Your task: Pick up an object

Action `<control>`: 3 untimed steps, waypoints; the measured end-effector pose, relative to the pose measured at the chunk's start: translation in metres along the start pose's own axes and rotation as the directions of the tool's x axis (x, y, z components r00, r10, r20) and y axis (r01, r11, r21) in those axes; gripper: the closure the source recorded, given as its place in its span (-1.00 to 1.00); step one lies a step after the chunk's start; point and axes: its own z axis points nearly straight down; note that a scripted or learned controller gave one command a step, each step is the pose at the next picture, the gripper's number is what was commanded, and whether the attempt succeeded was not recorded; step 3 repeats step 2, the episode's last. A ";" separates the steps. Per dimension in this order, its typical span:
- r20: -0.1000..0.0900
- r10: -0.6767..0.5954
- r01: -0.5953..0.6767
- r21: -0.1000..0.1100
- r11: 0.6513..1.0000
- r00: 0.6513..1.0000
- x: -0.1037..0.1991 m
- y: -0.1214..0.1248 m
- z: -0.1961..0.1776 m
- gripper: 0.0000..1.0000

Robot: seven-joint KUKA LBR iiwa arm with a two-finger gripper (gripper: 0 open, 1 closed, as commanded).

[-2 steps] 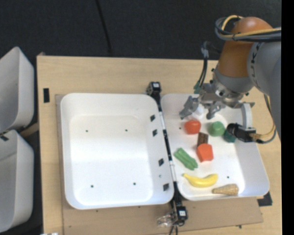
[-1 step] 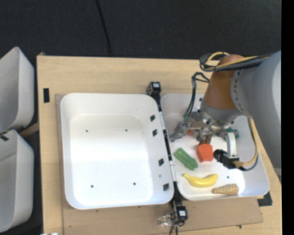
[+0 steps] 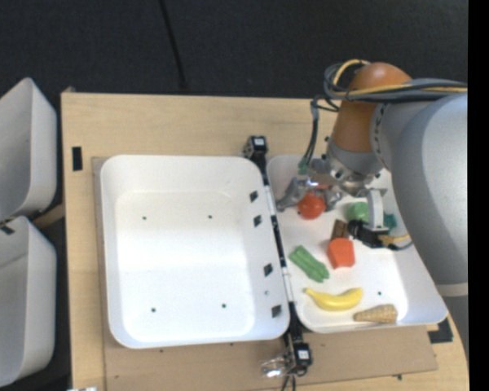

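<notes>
The right-hand shallow white bin [image 3: 416,300] serves as the landmark; every loose object lies inside it. One round red tomato-like ball [image 3: 311,207] sits near that bin's far left corner, and being round it shows no long axis. One yellow plastic banana [image 3: 336,299] lies near the bin's near edge, its long axis running left to right across the view with its ends curled up away from that edge. One green ridged pod-shaped toy [image 3: 309,262] lies just beyond the banana, its long axis slanting from the bin's left wall down toward the banana. One red-orange blocky toy [image 3: 341,253] sits at the bin's middle. One tan cone-shaped piece [image 3: 376,314] rests at the near edge, its long axis left to right and its narrow end pointing left, toward the banana. One small green piece [image 3: 359,212] lies beyond the blocky toy.

The grey arm with the orange band [image 3: 367,112] reaches down over the bin's far side from the right. The gripper [image 3: 314,192] hangs right at the red ball, its fingers spread apart on either side above it, and I cannot tell if they touch it. The left-hand white bin [image 3: 114,218] adjoins the landmark's left wall.
</notes>
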 end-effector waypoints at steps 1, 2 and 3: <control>0.003 -0.001 0.001 0.003 1.000 1.000 -0.002 0.001 -0.012 1.00; 0.000 -0.017 0.017 -0.021 1.000 1.000 0.074 -0.017 -0.095 1.00; 0.000 -0.017 0.017 -0.021 1.000 1.000 0.074 -0.017 -0.095 1.00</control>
